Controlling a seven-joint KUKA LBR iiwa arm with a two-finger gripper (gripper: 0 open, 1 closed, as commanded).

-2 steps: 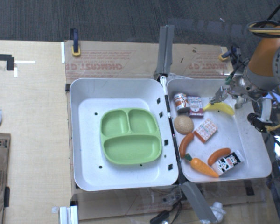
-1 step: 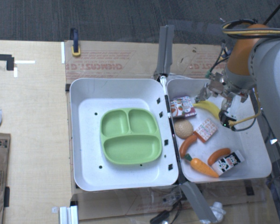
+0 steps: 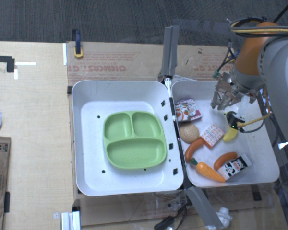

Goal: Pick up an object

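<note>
My gripper [image 3: 222, 102] hangs over the upper part of the right bin [image 3: 264, 176], fingers pointing down, with nothing seen between them. Below it in that bin lie a red-and-white snack packet [image 3: 187, 110], a tan bread roll [image 3: 189, 132], a small red-and-white box [image 3: 212, 135], a yellow banana-like piece [image 3: 230, 134], a bent orange sausage [image 3: 195, 148], an orange carrot [image 3: 208, 172], a second sausage [image 3: 224, 159] and a black-and-white carton [image 3: 235, 166]. The gripper is up and to the right of the snack packet, apart from it.
The left bin [image 3: 84, 143] holds a green divided plate [image 3: 134, 139]. A grey divider post [image 3: 170, 51] stands between the bins at the back. Cardboard lies behind the bins, and a clamp [image 3: 77, 44] sits at the back left.
</note>
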